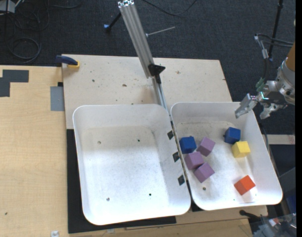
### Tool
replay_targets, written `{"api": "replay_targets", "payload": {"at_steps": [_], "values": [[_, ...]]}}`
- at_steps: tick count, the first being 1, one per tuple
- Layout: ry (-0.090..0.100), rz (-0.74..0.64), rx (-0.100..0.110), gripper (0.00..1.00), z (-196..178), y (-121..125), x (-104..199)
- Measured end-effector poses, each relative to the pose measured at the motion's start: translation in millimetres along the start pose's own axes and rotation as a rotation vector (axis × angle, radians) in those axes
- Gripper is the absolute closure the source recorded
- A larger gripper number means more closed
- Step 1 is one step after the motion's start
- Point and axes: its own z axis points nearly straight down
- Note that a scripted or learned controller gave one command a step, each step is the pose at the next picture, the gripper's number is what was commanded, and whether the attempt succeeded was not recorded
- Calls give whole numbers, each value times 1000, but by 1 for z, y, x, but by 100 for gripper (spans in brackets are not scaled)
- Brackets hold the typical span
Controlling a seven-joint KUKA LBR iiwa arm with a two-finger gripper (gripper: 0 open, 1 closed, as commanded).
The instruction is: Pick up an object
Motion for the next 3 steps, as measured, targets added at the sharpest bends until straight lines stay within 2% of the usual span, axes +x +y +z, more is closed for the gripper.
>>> {"api": "replay_targets", "payload": {"at_steps": [1, 3], "values": [[-1, -2, -4, 0, -3, 1, 0], [1, 2, 2, 0, 119, -13, 0]]}}
